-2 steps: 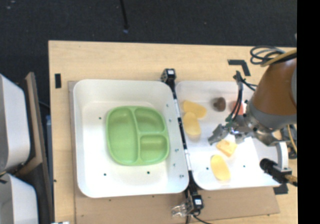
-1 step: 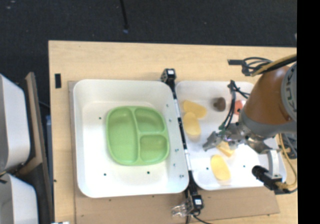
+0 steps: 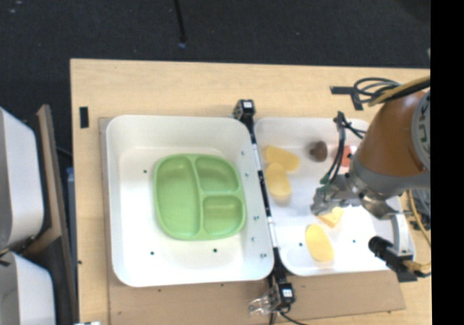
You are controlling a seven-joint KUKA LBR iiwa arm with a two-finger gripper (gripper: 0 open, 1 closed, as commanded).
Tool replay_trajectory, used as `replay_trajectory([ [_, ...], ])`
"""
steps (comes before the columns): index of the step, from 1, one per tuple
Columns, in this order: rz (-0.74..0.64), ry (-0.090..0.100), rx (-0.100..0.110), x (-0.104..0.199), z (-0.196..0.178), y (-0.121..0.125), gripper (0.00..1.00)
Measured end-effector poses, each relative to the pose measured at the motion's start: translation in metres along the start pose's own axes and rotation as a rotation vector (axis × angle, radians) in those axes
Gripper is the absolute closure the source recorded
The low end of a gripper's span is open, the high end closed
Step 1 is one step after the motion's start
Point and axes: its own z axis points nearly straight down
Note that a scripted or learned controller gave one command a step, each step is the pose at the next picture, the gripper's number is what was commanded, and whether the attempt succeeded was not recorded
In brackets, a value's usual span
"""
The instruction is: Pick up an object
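Orange-yellow wedge [image 3: 333,217] in right bin [image 3: 362,262], at gripper [image 3: 325,204]; grip state indiscernible; no legible writing.

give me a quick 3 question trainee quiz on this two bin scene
1. True or false: the green divided tray lies in the left bin.
2. How many pale yellow pieces lie apart from the gripper in the right bin?
3. Multiple choice: the small dark round object sits (A) on the green tray, (B) near the far side of the right bin, (C) on the bare bench outside the bins.

Key
1. True.
2. Three: two near the divider and one toward the near edge. A smaller orange-yellow piece lies right at the gripper.
3. B.
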Motion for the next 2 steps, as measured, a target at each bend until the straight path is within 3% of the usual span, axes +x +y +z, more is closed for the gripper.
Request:
replay_trajectory([
  [1,-0.001,-0.001,-0.005,0.0011,-0.0626,-0.001,1.0],
  [2,-0.001,0.0,0.001,0.0006,-0.0662,-0.0006,1.0],
])
